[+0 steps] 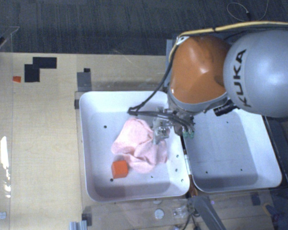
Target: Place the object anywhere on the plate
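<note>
Camera view: the grey and orange arm [213, 72] reaches over the left bin [95, 142]. Its hand [159, 134] presses down on a crumpled pink cloth [138, 145]; finger state unclear. An orange block [120, 169] sits nearer, touching the cloth's left corner.

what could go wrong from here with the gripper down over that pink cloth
1. The gripper is low over the crumpled pink cloth, so it may snag a loose fold and drag the whole cloth instead of taking anything cleanly.
2. The orange block lies against the cloth's lower edge; a dragged cloth could push it toward the left bin's wall.
3. I see no plate in this view, so the drop spot is unclear.
</note>
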You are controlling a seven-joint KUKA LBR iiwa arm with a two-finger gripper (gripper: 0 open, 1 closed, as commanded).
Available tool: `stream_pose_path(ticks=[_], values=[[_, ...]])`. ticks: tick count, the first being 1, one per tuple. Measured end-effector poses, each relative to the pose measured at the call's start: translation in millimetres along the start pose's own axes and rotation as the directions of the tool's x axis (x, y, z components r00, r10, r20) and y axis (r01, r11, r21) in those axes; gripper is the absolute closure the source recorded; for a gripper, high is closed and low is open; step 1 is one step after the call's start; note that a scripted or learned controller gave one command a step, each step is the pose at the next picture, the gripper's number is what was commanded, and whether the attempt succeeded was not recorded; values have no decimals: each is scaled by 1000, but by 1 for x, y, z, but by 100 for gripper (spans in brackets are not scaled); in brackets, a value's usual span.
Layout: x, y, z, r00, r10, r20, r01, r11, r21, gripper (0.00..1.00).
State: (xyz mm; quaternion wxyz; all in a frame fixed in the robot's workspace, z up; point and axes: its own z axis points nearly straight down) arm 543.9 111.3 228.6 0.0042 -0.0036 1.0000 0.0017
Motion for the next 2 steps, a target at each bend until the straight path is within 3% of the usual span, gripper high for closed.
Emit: stream_pose_path(ticks=[1,2], values=[[25,44,1,1000,1,-2,-1,1000,0,100],[25,44,1,1000,2,-1,-2,1000,0,0]])
